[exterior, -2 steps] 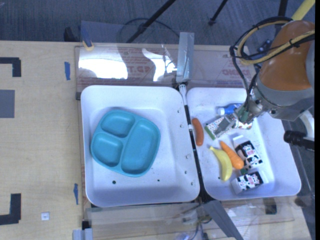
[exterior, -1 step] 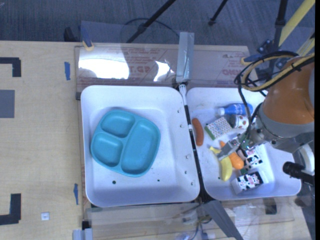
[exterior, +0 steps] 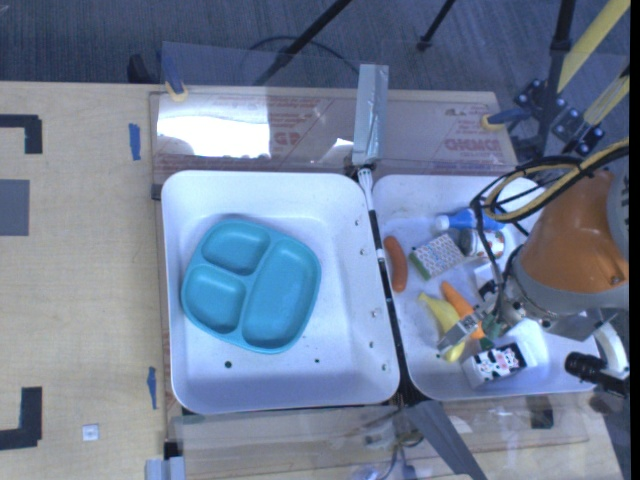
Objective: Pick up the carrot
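Observation:
The carrot [exterior: 456, 297] is a small orange piece lying in the right bin [exterior: 420, 368], pointing down and right between a yellow banana-like toy [exterior: 440, 313] and the arm. My gripper [exterior: 482, 324] hangs low over the bin at the carrot's lower right end, right beside it. The arm's orange band and grey wrist cover the gripper from above. Whether the carrot is between the jaws cannot be made out.
The right bin also holds a red-orange sausage shape [exterior: 397, 263], a patterned small box [exterior: 437, 255], a blue-and-white bottle [exterior: 465, 220] and a white dotted box [exterior: 497, 361]. A blue divided plate [exterior: 250, 286] lies in the left bin [exterior: 200, 198].

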You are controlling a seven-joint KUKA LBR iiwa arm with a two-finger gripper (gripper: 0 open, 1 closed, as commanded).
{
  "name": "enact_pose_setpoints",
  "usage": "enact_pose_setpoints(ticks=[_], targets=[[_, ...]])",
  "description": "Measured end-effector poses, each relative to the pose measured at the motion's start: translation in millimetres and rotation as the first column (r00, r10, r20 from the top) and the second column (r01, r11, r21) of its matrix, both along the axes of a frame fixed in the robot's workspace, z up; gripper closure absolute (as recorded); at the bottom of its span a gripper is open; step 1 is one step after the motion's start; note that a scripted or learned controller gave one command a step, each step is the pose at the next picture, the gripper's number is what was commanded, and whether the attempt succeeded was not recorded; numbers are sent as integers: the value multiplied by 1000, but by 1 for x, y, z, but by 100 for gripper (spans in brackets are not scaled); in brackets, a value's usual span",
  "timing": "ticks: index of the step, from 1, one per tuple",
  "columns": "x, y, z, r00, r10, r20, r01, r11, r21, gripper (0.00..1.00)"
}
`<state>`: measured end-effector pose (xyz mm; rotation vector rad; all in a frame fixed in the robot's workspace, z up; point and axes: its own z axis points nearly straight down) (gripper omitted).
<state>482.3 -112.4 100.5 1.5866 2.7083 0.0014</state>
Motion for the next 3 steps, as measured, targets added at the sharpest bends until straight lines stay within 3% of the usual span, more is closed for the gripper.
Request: enact_pose_setpoints(ticks=[1, 2, 3], targets=[[58, -19, -14, 1000, -14, 3, 14, 1000, 0, 0], [59, -20, -2, 1000, -15, 9, 15, 1000, -1, 100], [30, 94, 124, 978, 209, -1, -209, 978, 0, 100]])
